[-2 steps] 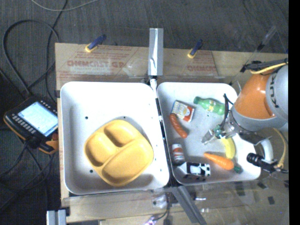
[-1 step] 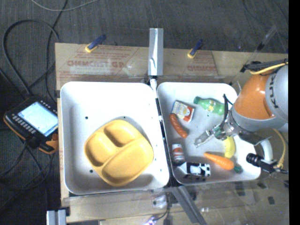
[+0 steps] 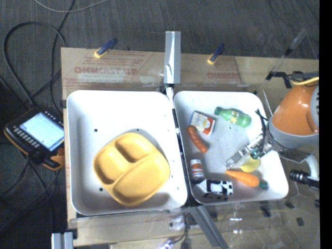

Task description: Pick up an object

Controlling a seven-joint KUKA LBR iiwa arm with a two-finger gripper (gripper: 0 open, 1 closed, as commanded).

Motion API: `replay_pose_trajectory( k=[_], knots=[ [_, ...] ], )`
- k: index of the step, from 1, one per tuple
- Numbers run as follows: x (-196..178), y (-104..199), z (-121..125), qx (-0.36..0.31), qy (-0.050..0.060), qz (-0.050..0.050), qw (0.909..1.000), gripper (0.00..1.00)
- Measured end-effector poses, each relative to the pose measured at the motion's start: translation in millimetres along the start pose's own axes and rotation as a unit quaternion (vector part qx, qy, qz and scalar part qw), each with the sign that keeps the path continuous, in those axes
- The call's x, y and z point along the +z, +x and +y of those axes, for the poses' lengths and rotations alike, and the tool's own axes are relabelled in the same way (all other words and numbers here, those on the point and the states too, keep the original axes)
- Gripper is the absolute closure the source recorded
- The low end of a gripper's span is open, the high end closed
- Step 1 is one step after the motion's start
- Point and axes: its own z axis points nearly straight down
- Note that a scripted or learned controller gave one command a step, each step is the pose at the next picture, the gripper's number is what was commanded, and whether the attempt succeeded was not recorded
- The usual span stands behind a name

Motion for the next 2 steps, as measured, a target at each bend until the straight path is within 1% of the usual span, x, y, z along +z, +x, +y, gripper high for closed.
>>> replay_pose_trajectory(
  k=[1, 2],
  knots=[
    [-79, -44, 70, 0.023, 0.009, -0.002, 0.9997, 0.00],
    [-3, -18, 14, 0.066, 0.006, 0.000, 0.9978, 0.00]
  ],
)
